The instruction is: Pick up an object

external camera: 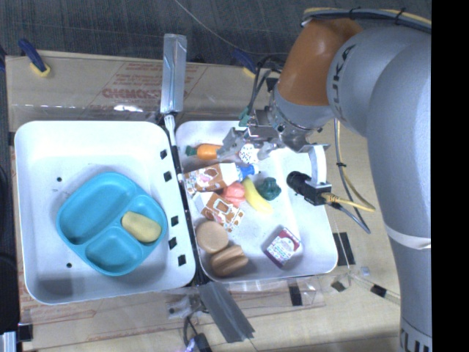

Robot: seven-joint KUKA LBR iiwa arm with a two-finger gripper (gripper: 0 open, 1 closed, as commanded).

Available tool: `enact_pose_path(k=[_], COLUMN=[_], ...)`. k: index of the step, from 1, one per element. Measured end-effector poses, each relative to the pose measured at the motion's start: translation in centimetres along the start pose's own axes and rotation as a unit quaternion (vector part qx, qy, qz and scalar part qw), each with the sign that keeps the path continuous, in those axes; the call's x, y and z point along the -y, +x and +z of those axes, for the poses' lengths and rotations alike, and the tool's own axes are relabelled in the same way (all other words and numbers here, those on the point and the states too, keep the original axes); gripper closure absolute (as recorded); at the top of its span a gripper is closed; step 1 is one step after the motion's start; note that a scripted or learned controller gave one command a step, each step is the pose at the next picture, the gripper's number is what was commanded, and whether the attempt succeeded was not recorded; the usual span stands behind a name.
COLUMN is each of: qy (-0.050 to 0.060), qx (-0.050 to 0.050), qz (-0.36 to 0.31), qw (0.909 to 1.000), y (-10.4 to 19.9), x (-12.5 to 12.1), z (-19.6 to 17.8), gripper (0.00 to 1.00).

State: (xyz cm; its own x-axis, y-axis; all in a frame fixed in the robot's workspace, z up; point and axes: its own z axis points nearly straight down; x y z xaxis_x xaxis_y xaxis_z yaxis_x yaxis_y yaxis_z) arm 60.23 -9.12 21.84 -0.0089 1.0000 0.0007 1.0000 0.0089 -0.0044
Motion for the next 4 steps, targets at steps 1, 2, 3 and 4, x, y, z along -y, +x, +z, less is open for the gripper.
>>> enact_pose_path(k=[1, 2, 3, 4], qy=[-0.010, -0.014, -0.001, -0.001], qx=[0.000, -0.001, 0.001, 0.000], qz=[-0.011, -0.026, -0.007, -0.010], qw=[0.9999, 0.9996, 1.0000, 1.0000], y=[-2.0, -5.3, -7.7, -7.5], x=[6.7, 1.1, -1.7, -1.8], z=[10.4, 11.1, 12.3, 11.5], gripper=[0.00, 0.00, 0.00, 1.00])
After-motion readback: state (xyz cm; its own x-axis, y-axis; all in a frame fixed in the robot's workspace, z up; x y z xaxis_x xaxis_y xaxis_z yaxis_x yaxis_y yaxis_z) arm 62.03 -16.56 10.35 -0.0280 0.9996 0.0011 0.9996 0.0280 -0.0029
